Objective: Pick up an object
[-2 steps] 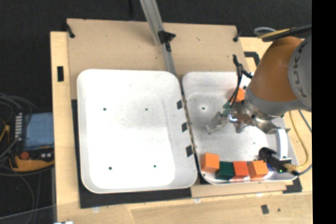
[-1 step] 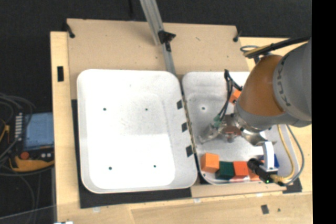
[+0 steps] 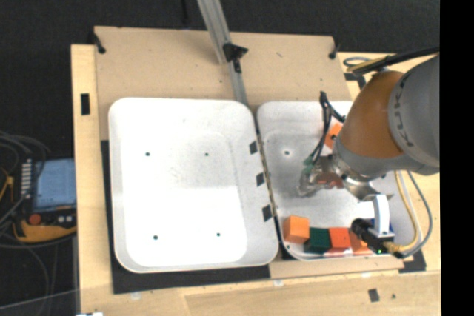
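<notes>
Gripper: low in right bin, finger state cannot be told | orange block, green block below it | advice: centre over one block before closing.

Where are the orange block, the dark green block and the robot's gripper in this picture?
orange block (image 3: 297,228): camera view, on its top face.
dark green block (image 3: 320,239): camera view, on its top face.
gripper (image 3: 312,183): camera view, at its tip, above the right bin's floor.
</notes>
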Robot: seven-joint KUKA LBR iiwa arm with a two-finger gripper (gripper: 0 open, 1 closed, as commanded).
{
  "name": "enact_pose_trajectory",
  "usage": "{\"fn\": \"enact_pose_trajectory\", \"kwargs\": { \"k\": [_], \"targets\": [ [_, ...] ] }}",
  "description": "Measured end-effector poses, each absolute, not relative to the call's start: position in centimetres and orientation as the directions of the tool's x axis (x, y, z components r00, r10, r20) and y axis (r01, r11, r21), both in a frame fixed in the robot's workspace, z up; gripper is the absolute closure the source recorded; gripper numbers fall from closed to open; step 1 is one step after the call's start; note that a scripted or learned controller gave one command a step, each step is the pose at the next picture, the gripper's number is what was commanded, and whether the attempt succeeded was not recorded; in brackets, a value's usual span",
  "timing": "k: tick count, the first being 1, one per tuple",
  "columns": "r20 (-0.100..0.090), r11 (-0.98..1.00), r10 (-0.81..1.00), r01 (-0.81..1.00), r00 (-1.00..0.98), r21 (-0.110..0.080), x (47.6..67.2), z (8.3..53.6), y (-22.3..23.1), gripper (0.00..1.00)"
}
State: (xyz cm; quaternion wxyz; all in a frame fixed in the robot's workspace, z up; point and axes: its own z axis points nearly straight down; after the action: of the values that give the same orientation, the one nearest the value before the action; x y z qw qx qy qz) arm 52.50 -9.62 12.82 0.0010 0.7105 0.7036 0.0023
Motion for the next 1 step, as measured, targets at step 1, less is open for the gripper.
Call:
{"fn": "enact_pose_trajectory", "kwargs": {
  "k": [1],
  "targets": [
    [0.000,0.004,1.000,1.000,-0.004,0.006,52.86,17.56,-8.83,1.00]
  ]
}}
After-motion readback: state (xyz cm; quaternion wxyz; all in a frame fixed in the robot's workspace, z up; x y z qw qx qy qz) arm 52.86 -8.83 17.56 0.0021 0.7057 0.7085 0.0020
